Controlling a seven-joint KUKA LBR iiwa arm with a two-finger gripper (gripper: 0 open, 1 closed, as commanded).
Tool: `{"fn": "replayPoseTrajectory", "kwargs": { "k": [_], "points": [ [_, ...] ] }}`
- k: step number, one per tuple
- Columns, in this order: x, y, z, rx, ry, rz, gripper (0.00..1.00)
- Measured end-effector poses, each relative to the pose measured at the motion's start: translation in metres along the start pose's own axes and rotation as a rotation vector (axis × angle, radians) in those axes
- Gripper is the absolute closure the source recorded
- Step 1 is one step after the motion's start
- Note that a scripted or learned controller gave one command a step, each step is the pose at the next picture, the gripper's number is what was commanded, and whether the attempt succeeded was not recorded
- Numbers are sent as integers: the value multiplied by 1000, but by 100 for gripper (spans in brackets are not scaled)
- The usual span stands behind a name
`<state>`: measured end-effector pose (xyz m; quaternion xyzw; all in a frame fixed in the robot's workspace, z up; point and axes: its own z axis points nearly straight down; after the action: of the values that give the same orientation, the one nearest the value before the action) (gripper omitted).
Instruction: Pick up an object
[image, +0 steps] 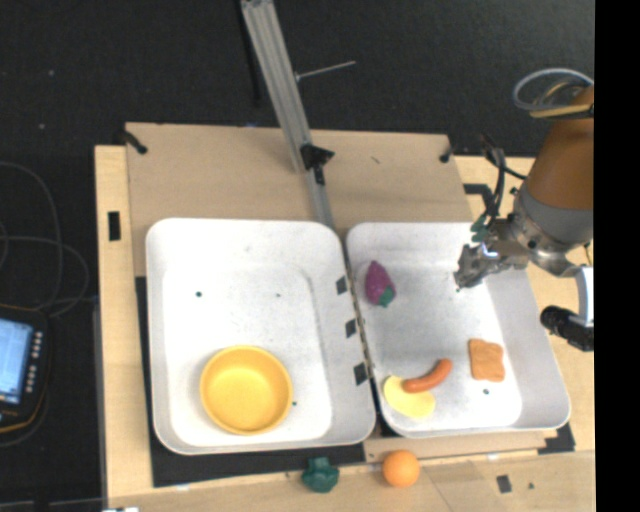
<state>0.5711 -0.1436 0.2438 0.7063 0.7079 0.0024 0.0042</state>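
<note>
You see four items in the right white bin (520, 405): one purple plastic grape bunch (378, 283), one orange sausage (427, 377), one yellow slice (409, 401), one orange block (486, 360). One yellow bowl (246, 389) sits in the left white bin (170, 250). The two-finger gripper (470, 275) hovers near the right bin's far edge; how it is set, you cannot tell.

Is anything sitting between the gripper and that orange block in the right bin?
Nothing visible. The gripper is over the upper right part of the right bin, and the orange block lies below it in the view, with bare white floor between them. The sausage lies off to the block's left.
</note>
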Motion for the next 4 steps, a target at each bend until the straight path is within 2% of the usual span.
{"fn": "replayPoseTrajectory", "kwargs": {
  "k": [1, 2, 4],
  "points": [
    [-1, 2, -27, 4, 1, -1, 100],
    [51, 12, -33, 6, 3, -5, 100],
    [158, 28, -2, 9, 2, -4, 100]
  ]
}}
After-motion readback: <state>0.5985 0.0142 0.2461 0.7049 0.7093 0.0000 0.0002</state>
